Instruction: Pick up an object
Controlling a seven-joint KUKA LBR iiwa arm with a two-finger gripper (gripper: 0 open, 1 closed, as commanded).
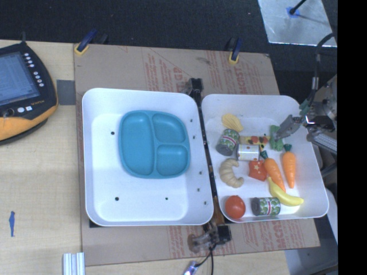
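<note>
Tool: the tool [285, 128] is reaching in from the right and hanging over the upper right part of the right bin [209, 153]; I cannot tell how its tips are standing, and nothing is showing between them.
Green piece: a small green piece [277, 140] is lying just under the tool, beside the top of the carrots.
Carrots: two carrots [288, 168] are lying side by side, pointing down toward the banana [285, 195].
Cans: one can [228, 141] is lying tilted near the bin's middle, and another can [265, 206] is resting on its side near the front wall, touching the banana.
Tomato: a tomato [234, 207] is sitting in the front left corner, just beside the second can.
Croissant: a croissant [231, 172] is curling between the tomato and the first can.
Left bin: the left bin [92, 153] is carrying a blue divided plate [153, 143] near its middle.
Desk: the desk [34, 182] is also bearing a handheld control pad [23, 93] at the far left, well apart from both bins.
</note>
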